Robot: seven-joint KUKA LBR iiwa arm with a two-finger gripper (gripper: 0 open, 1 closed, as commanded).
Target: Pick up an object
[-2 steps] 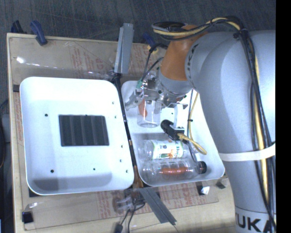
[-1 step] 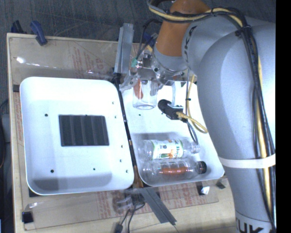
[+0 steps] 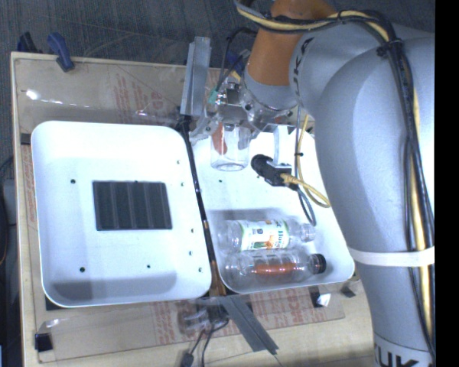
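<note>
Camera view: the arm [image 3: 344,105] comes in from the right and bends down so the end effector [image 3: 231,134] hangs over the far end of the right bin [image 3: 333,243]. A clear cup [image 3: 229,157] sits right under it, prob. the target, since it stands alone w/ free room around it. The cup is see-through, thin-walled and round, w/ a reddish tint at the top that may be a reflection. Can't tell whether the end effector is open or closed, nor whether it touches the cup; glare and clear plastic blur the edges there.

Well apart from the end effector, at the bin's near end, two bottles lie on their sides, side by side and about touching. One is a labelled bottle [image 3: 265,235] w/ a white-green wrap, the other a red bottle [image 3: 274,266] w/ reddish contents or label. Both are clear plastic, smooth and round, so likely to roll; lying packed vs. the bin wall, they look harder to get at than the cup.

Beside the end effector, across the divider, is the left bin [image 3: 53,151]: glossy white, shallow, rounded corners, w/ a dark ribbed panel [image 3: 132,205] in its floor. The worktop [image 3: 99,90] is pale board under a clear sheet, held by a blue clamp [image 3: 60,49] at the far corner.
</note>
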